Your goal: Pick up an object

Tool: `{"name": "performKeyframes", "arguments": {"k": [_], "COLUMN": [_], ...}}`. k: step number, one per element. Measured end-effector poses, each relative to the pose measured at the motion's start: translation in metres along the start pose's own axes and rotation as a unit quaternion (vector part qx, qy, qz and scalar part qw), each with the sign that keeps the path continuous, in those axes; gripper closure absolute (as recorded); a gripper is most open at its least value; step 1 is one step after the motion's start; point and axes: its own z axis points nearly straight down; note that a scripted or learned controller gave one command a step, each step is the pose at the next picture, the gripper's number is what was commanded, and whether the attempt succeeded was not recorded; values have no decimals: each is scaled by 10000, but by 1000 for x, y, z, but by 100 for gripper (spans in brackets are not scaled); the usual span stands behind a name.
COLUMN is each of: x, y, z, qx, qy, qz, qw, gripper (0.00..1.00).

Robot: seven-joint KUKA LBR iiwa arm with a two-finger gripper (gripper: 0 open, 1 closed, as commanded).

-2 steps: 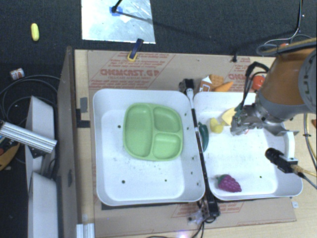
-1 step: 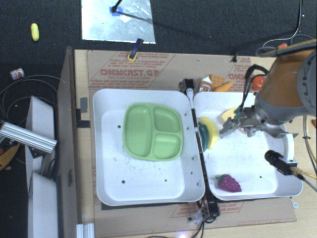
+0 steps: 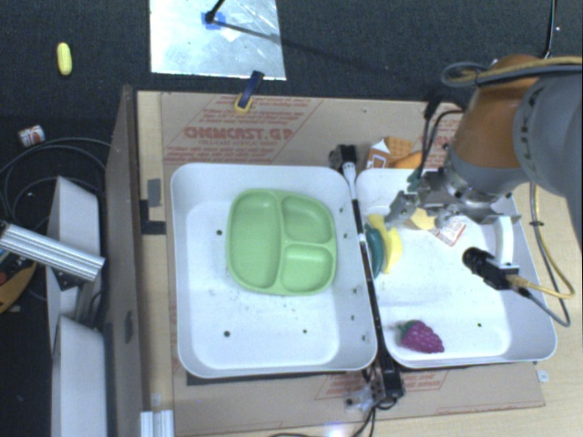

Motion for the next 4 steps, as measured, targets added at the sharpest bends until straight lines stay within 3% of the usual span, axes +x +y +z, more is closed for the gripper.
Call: {"name": "performKeyframes", "arguments": {"k": [1,2,3,4], "x": [-25,-22,20,-35], "y": [37,83,49,49], "z": [34,63,-4,101], "qx": [11,-6,-6,-20], "qy": [-11,-5,6,-17], "qz": [29,3,-4,42], "qw": [10000,10000,10000,10000], "gripper": [0,0,0,0]}}
